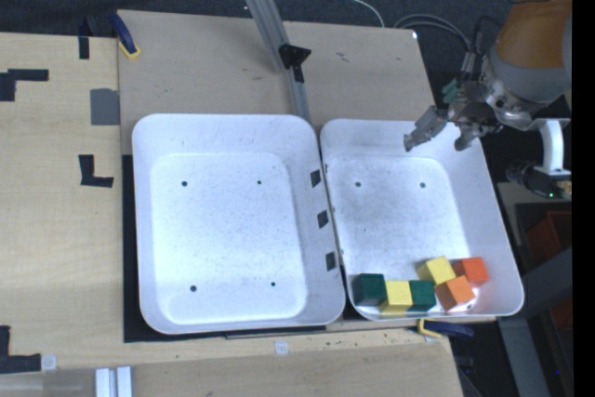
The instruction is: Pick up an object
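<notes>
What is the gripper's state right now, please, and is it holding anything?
Gripper: open, holding nothing, above the far rim of the right bin; the blocks lie at the bin's near end.

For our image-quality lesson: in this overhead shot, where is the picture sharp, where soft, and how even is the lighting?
Camera view: lighting is flat and even, with faint shadows along the rim of the left bin; the coloured blocks in the right bin look slightly soft at their edges; the gripper is blurred; no strong glare on either white bin.
</notes>
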You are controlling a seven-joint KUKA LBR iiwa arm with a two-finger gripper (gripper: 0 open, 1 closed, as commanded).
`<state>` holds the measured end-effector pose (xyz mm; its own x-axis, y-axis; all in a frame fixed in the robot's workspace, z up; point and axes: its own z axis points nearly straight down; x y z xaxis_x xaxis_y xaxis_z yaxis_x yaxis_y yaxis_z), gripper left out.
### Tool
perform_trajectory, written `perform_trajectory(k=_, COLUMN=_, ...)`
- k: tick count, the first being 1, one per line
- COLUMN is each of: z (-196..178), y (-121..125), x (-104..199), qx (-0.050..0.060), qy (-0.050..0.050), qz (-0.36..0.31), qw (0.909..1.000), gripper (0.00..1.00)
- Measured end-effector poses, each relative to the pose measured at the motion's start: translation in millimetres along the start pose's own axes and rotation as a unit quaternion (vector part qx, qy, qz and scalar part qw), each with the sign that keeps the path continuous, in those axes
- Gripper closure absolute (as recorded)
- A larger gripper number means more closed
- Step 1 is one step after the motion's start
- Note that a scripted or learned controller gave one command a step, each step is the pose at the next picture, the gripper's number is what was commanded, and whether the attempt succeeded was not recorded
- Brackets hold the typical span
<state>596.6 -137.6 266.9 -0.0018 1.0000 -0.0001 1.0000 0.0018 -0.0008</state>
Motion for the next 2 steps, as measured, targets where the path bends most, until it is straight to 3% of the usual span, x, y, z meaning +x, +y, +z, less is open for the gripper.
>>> perform_trajectory(k=1, z=-20.7, y=11.9, x=22.9, qx=-0.001, qy=0.0, qz=-0.001, qw=1.0, gripper=0.0)
perform_trajectory(k=2, z=39.2, y=-95.7, x=2.5, qx=0.005, qy=0.001, qz=0.003, qw=1.0, gripper=0.0)
